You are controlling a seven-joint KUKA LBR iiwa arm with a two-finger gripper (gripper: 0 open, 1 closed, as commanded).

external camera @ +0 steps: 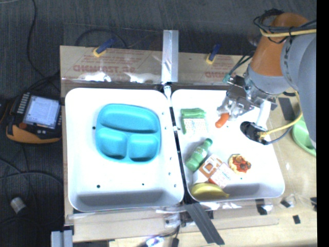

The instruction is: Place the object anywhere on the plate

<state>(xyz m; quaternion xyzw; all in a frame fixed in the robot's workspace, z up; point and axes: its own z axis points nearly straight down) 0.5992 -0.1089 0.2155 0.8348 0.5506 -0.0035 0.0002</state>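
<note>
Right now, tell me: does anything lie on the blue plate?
No: the blue plate in the left bin bears nothing in its three compartments.

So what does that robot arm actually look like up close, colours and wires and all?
The arm is smooth, rounded and grey, with a wide orange band above the wrist. Dark cables loop over the top of that band. Below it sits a boxy metal gripper, silver-grey with darker parts. A yellow cable runs beside a black fitting near it.

Single fixed camera overhead, slanted, seemingly mid-range, both bins.
</note>
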